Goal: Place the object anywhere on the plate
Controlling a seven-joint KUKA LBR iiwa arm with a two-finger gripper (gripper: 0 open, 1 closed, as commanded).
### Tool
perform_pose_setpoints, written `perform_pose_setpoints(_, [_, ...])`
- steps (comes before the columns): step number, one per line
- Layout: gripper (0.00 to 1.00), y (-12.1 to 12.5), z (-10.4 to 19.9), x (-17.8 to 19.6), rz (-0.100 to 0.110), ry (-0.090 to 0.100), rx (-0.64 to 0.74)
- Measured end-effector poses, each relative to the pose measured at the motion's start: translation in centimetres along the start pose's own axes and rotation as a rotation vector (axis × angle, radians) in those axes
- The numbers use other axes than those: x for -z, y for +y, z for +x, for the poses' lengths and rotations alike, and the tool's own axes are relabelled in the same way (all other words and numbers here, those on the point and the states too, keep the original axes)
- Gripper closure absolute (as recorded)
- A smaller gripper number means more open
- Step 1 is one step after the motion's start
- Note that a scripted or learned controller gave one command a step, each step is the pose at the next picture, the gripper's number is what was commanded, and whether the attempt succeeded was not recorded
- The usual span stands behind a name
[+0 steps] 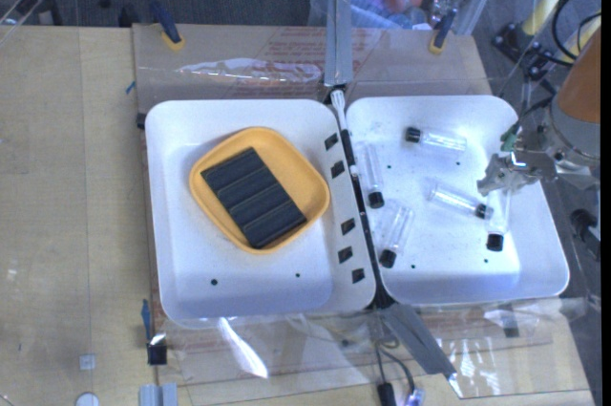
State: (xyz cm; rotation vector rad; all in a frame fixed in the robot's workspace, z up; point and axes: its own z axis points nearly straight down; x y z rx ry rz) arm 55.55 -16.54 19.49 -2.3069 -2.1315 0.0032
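Clear vials (pixel 456 202) lie in the right bin (pixel 535 270), well right of the plate (pixel 310 180). The gripper (pixel 498 180) hovers beside one; I cannot tell its finger spread. Being round and slick, a vial may roll away or slip out.

A yellow plate (pixel 212 189), squarish with rounded corners, lies turned at an angle in the left bin (pixel 172 280). A dark ribbed rectangular block (pixel 258 197) rests flat across its middle. Four clear vials with black caps lie scattered in the right bin (pixel 535 270).
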Motion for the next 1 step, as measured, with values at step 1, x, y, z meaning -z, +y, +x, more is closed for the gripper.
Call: perform_pose_setpoints(1, [0.0,0.0,-0.01,0.02,0.0,0.0,0.0])
